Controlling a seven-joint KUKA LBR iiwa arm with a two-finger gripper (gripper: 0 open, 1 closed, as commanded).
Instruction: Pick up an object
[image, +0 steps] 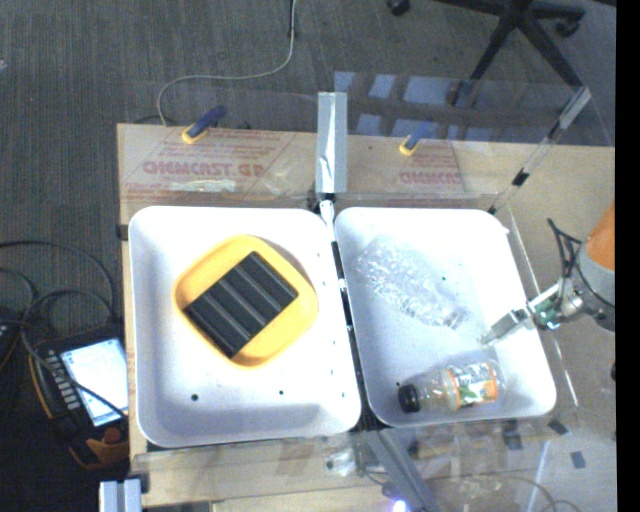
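Two clear plastic bottles (410, 287), crumpled.

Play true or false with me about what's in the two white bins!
1. The yellow thing with the black ribbed top lies in the left bin. True.
2. The bottle with the orange label stands upright. False: it lies on its side in the right bin, black cap pointing left.
3. A crumpled clear plastic bottle lies in the right bin. True.
4. The gripper holds the yellow thing. False: it is over the right bin's right side, apart from it.
5. Both bottles are in the left bin. False: both are in the right bin.
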